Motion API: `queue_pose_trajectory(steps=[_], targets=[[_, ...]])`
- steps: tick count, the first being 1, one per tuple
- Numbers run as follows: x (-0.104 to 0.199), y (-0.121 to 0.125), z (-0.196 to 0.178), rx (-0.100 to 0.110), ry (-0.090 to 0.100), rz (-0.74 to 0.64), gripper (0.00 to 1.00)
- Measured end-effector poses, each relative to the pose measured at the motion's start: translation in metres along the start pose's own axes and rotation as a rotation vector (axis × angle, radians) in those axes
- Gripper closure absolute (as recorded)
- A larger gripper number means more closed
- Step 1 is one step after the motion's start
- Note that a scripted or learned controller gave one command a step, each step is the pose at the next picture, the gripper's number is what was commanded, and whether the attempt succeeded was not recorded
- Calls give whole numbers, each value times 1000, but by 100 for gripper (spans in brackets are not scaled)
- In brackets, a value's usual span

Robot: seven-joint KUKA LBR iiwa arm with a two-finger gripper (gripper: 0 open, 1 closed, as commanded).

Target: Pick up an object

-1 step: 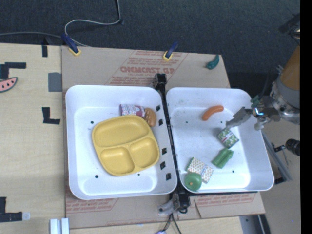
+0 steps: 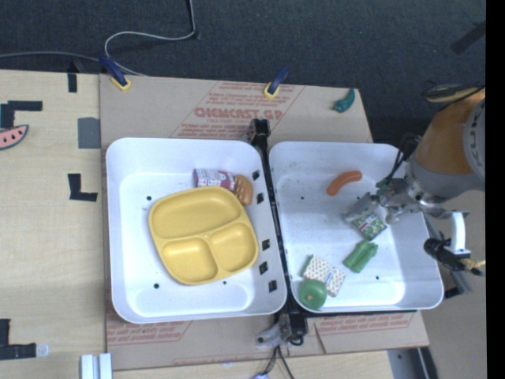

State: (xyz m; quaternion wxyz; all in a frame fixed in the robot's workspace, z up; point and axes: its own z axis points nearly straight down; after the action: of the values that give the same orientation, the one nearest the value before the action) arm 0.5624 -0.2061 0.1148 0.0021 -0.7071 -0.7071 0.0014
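Packet (image 2: 369, 227), a small green-and-white pouch, lies flat on the floor of the right bin (image 2: 410, 290), toward its right wall, directly under the gripper (image 2: 364, 208). It appears to be the item addressed. Judged light, thin and crinkly, probably slippery film; it would likely buckle under a squeeze, so the sounder hold is across its short width, at an edge that stands a little proud of the floor. Whether the fingers are apart or together cannot be told: the grey metal blurs into the packet beneath. No hold on the packet is evident.

Right bin, other contents:
- Orange sausage (image 2: 344, 182), rounded and smooth, near the upper middle, apart from the gripper.
- Green block (image 2: 360, 257), just below the packet, tilted.
- Checked sachet (image 2: 324, 273), flat, near the front left.
- Green apple (image 2: 312, 293), touching the sachet, in the front left corner; round and likely to roll.

Left bin (image 2: 126, 212):
- Yellow tray (image 2: 203, 234) with three compartments, lying askew across the centre; nothing is seen in its compartments.
- Small can (image 2: 213, 178) on its side behind the tray.
- Brown item (image 2: 244, 189) beside the can, against the tray's far corner; its kind cannot be made out.

The arm (image 2: 450, 160) enters over the right bin's right wall.
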Motion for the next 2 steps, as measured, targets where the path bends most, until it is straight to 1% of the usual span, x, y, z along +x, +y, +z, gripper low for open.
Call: queue_pose_trajectory(steps=[1,2], targets=[[8,41,28,-8,-2,-2,0],[27,105,28,-6,-1,-2,0]])
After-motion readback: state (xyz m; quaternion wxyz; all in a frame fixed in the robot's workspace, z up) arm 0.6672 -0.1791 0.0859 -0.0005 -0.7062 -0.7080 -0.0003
